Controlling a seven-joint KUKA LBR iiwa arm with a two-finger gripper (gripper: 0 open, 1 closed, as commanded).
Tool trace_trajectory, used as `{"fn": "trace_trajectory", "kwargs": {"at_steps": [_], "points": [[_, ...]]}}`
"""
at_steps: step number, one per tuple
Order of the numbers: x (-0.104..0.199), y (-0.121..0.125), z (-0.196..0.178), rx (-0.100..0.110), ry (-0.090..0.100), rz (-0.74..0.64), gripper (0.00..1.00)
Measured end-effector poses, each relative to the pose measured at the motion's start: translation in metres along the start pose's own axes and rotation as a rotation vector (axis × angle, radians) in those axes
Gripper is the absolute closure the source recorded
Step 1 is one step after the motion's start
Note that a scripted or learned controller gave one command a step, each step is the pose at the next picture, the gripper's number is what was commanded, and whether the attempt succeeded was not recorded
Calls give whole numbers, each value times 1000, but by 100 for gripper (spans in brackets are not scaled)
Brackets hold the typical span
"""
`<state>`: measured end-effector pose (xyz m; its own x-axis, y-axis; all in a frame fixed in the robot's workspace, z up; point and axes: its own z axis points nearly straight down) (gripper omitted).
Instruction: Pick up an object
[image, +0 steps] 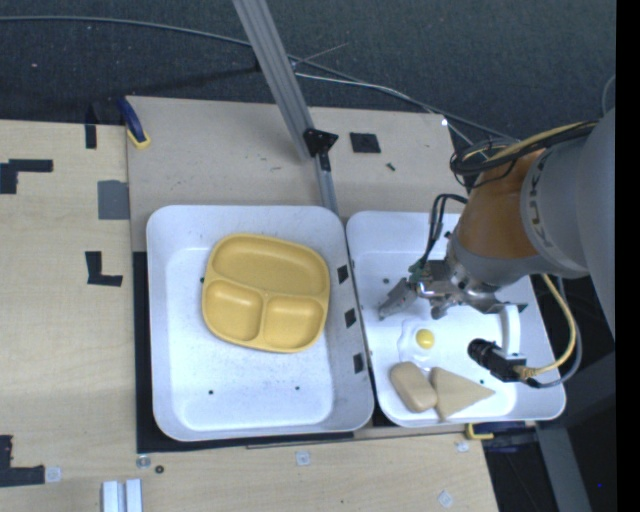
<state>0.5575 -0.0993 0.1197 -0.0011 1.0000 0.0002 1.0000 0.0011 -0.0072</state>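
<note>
bench: pale wood top (60, 330), dark floor beyond far edge
left bin (165, 300): yellow three-compartment plate (266, 292), toward far edge
right bin (372, 250): fried egg toy (422, 341) mid-bin; tan bread roll (410, 386) and tan wedge (460, 392) at near edge, wedge's long axis toward the bin's right edge
gripper (398, 296): fingers apart, nothing between them, hovering just beyond egg
arm: enters from right edge
</note>
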Motion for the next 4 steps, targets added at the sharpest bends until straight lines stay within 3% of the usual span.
{"fn": "trace_trajectory", "kwargs": {"at_steps": [1, 3, 4], "points": [[1, 1, -13, -3, 1, -2, 100], [-7, 8, -108, -10, 0, 0, 100], [47, -4, -97, -5, 1, -4, 100]]}}
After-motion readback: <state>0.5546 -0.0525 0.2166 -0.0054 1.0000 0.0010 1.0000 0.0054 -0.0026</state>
